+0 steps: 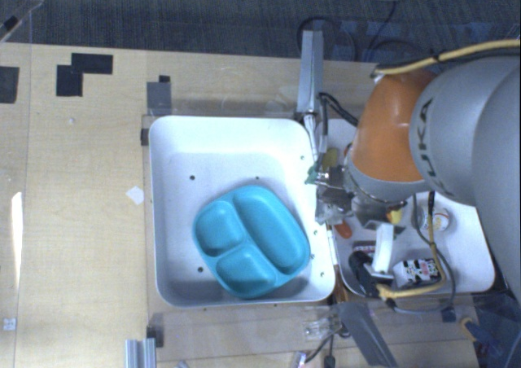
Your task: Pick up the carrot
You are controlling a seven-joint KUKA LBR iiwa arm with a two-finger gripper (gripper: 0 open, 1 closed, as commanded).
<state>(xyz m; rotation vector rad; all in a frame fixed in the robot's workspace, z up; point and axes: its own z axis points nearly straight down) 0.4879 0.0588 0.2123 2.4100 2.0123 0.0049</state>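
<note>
Hangs over the left rim of the right bin [480, 269], right of centre in the frame, with the grey arm [472, 138] covering most of it. Cannot tell whether the claw [327, 194] is spread or pressed together (wrist hardware in the way). Just below it lies what is probably the carrot [344, 230], a small orange-red sliver tucked against the bin wall. Could clip the rim on closing, or nudge the carrot aside and pinch nothing. Blue divided plate [252, 240] sits in the left bin [175, 195], apart.

Glossy blue plastic tray [252, 240] in smooth white bin [175, 195] on pale wood bench [73, 220].
</note>
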